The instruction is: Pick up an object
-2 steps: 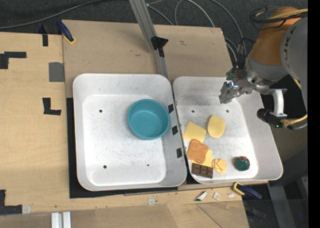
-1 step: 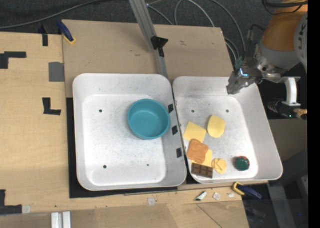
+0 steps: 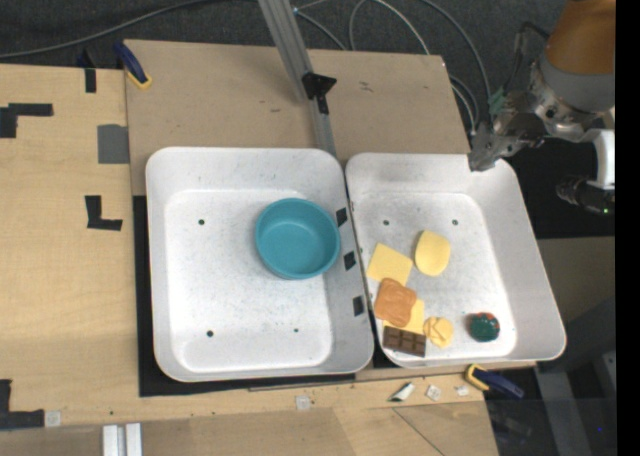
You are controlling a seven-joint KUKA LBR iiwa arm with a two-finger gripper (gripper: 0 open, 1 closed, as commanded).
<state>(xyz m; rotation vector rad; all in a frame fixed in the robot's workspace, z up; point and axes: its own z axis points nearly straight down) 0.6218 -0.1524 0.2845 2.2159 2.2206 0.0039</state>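
- The right bin [image 3: 520, 234] holds a yellow slice [image 3: 390, 264], a pale yellow round piece [image 3: 432, 253], a toast-like piece [image 3: 395, 300], a chocolate bar [image 3: 404, 342], a small yellow lump [image 3: 438, 330] and a dark green ball [image 3: 484, 326], all near its front.
- A teal bowl [image 3: 295, 237] sits in the bin left of it.
- No readable writing.
- The gripper [image 3: 484, 156] hangs at the right bin's far corner, well apart from the food; its state cannot be told.

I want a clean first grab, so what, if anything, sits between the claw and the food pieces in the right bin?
Nothing visible does. The claw hangs over the right bin at its far right corner, above bare floor. The yellow round piece lies nearest, with open bin floor between.
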